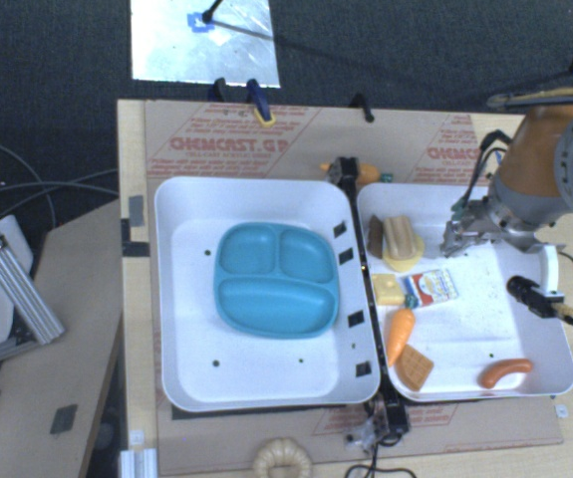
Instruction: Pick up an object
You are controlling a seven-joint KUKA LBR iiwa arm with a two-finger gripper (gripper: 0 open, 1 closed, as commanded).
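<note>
Carrot (399,334) serves as the marker here, lying in the right bin (535,317) just beside the divider it shares with the left bin (181,297). Touching the carrot's lower end is a square waffle-patterned cracker (415,367). Just above the carrot lies a pale yellow cheese wedge (388,289), with a small printed packet (430,288) touching that wedge on its right. Further above the carrot sits a ridged tan pastry (402,240), and a dark brown piece (376,235) rests beside it against the divider. A sausage (505,372) lies well to the right of the carrot, near the bin's front edge. The tool (457,238) hangs up and to the right of the carrot, near the pastry, on a grey arm with an orange band; whether it is released or clenched cannot be told from this angle, and nothing shows between its tips. Left of the carrot, across the divider, a blue sectioned plate (276,278) rests in the left bin
</note>
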